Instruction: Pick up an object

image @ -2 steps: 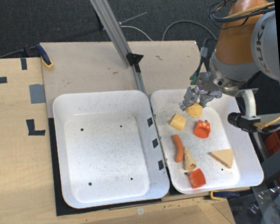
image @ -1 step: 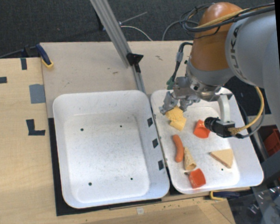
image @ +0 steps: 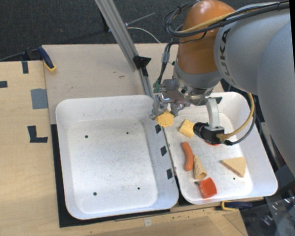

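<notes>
Gripper (image: 163, 110) sits low over the right bin's (image: 256, 185) left edge with a yellow piece (image: 165, 120) right beneath it, grip state unclear, so pickup looks mid-attempt; sausage (image: 188, 156), cheese wedge (image: 234, 166) lie untouched.

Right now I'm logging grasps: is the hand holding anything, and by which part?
Cannot be told. The hand is right above a yellow piece, but the grip itself is hidden.

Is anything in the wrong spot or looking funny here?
One thing: a yellow piece sits right under the robot's hand, over the seam between the two bins, not down in the right bin with the other food. Nothing looks spilled or broken.
</notes>
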`<action>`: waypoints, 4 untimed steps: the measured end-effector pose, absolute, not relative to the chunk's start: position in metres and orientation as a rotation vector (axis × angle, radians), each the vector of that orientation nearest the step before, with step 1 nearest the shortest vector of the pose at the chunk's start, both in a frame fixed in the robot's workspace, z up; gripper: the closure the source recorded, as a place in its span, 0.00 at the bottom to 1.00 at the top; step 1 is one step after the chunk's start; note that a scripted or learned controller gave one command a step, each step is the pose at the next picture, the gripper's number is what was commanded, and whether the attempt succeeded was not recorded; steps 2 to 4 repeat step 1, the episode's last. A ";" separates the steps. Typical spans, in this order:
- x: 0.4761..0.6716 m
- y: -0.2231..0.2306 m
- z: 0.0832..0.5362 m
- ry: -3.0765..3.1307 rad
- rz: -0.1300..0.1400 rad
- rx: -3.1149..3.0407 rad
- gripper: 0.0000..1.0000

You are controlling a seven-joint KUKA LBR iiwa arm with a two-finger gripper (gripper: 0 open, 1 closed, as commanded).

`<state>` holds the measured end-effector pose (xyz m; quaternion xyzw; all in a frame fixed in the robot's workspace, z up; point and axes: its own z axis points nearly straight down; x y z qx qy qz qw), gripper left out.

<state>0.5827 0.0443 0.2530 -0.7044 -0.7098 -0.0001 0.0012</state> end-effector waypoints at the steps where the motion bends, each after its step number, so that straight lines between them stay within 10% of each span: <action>1: 0.592 0.094 0.254 -2.228 0.000 -2.212 1.00; 4: 0.592 0.094 0.254 -2.228 0.000 -2.212 1.00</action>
